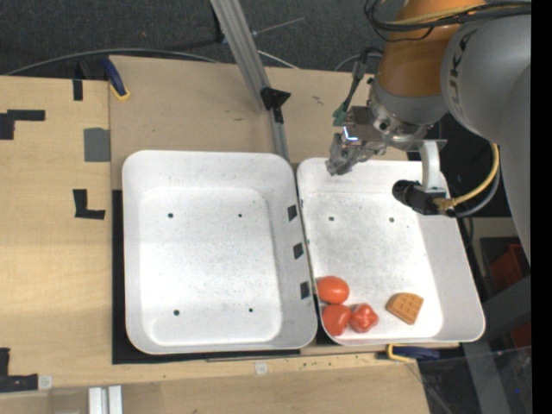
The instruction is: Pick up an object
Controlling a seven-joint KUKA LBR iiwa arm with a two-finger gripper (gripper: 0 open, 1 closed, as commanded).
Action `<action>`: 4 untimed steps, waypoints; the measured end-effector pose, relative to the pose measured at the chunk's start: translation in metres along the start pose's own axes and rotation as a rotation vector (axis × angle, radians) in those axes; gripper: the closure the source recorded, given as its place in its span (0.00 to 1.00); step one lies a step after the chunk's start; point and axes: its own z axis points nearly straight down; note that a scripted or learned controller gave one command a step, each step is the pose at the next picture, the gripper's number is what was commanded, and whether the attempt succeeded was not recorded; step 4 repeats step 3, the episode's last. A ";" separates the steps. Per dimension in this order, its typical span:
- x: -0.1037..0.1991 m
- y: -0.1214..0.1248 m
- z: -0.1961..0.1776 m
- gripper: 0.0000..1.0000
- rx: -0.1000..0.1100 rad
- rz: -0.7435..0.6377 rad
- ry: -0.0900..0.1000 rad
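1. Four small things lie in the right bin (431, 257), all crowded along its near edge: a round red-orange piece (333, 290), a red piece (335, 319) just nearer than it, a lumpy red piece (364, 318) touching that one's right side, and a tan waffle-like piece (404, 307) a little apart to the right. Any of them would serve as my object to pick up.

2. In the camera view, my gripper (341, 162) hangs over the far-left corner of the right bin, well apart from all four things. At this slant I cannot tell how it is set. Nothing is seen in its grasp.

3. The left bin (207, 171) sits just beside the right bin, their rims touching down the middle.

4. Handling, as I judge it: these look like small toy foods, so light and fairly stiff, not fragile. The three red ones look smooth and rounded, and could squirt out of a pinch; they also crowd each other and the right bin's left wall, leaving little room beside them.

5. I would choose the tan piece. It stands clear within the right bin, looks flat-sided and textured, and I would close across its two opposite edges.
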 end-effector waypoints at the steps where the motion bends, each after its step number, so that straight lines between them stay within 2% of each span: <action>1: 0.045 -0.022 0.004 1.00 -0.001 0.000 0.000; 2: 0.090 -0.053 0.025 1.00 0.001 0.000 0.000; 3: 0.125 -0.099 0.034 1.00 0.002 0.001 -0.001; 4: 0.125 -0.099 0.034 1.00 0.002 0.001 -0.001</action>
